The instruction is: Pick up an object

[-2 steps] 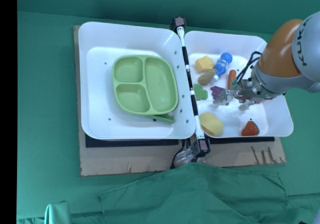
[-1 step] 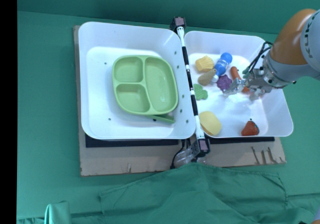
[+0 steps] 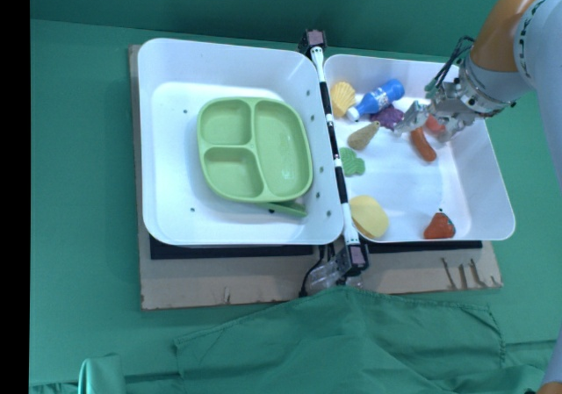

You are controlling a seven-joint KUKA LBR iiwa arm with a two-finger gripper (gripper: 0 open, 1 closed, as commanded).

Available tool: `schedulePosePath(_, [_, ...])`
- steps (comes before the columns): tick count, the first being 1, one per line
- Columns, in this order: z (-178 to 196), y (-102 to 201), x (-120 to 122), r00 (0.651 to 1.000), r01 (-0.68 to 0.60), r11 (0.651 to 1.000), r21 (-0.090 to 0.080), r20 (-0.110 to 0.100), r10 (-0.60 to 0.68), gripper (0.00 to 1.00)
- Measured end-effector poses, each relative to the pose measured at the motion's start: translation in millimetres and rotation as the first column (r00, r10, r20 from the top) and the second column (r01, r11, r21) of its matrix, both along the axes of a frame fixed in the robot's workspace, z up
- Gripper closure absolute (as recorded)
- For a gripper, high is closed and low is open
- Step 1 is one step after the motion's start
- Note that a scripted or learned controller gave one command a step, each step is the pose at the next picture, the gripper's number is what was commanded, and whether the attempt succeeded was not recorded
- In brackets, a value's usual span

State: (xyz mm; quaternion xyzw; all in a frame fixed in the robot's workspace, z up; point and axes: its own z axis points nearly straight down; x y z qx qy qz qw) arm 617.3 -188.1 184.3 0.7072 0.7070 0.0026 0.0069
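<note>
My gripper (image 3: pixel 428 123) hangs low over the back of the right bin (image 3: pixel 492 199), open, its fingers spread apart. A red-orange sausage (image 3: pixel 423 146) lies just below it, and the sausage's upper end reaches up between the fingertips; whether they touch it is not clear. Left of the gripper lie a blue bottle (image 3: pixel 378 97) and a small purple piece (image 3: pixel 391 116). Nothing is lifted off the bin floor.
The right bin also holds a yellow shell (image 3: pixel 342 93), a tan cone (image 3: pixel 363 134), a green leaf (image 3: pixel 351 162), a yellow lump (image 3: pixel 370 216) and a red strawberry (image 3: pixel 439 226). A green divided plate (image 3: pixel 255 149) lies in the left bin (image 3: pixel 167 76).
</note>
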Motion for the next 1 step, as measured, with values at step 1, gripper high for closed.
schedulePosePath(1, [15.5,-1.3,0.1,1.000,0.004,1.000,-0.005,0.010,-0.004,1.00])
